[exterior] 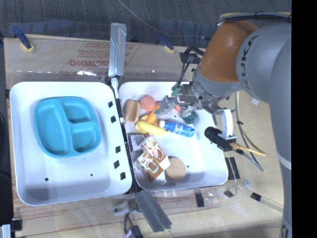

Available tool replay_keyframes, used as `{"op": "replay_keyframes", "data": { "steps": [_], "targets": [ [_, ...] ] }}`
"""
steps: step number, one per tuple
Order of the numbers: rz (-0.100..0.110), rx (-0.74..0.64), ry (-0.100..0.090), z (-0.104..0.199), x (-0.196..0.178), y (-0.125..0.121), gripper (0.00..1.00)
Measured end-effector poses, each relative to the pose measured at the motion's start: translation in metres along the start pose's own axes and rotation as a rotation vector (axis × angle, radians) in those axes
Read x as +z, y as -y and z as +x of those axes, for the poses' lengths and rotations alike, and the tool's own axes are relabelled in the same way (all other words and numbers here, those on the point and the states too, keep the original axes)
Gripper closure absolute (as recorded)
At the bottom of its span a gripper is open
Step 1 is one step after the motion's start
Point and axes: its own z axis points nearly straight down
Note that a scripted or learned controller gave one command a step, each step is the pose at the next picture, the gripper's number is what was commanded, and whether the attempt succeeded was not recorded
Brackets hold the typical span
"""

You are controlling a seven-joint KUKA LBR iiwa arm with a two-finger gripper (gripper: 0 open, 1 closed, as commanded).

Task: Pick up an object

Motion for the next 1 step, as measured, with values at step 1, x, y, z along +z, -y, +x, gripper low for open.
{"op": "replay_keyframes", "data": {
  "steps": [1],
  "targets": [
    [0.002, -0.042, 0.000, -0.0179, 0.0869, 0.0394, 0.00]
  ]
}}
